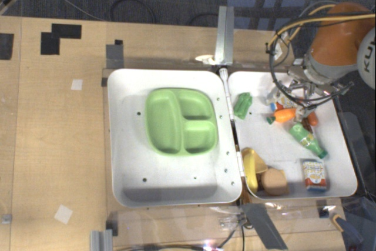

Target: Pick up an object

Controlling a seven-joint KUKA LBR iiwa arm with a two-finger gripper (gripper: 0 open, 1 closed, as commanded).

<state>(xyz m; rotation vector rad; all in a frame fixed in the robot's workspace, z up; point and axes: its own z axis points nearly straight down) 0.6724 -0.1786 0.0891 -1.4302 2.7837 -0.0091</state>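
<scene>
In the right bin point(346, 176), an orange carrot point(284, 115) lies near the back, with a small orange-red piece point(311, 119) just to its right. My gripper point(298, 98) hangs over the back of this bin, right above the carrot, with dark cables around the wrist. A green bottle point(306, 139) lies slanted in front of the carrot. A green soft item point(242, 104) sits at the bin's back left. A yellow banana point(251, 166), a brown bun point(274, 181) and a small labelled can point(314, 174) lie along the front.
The left bin point(123, 185) holds a green divided plate point(179, 120) at its middle. A metal post point(224, 38) stands behind the seam between the bins. The wooden bench point(53, 144) stretches to the left.
</scene>
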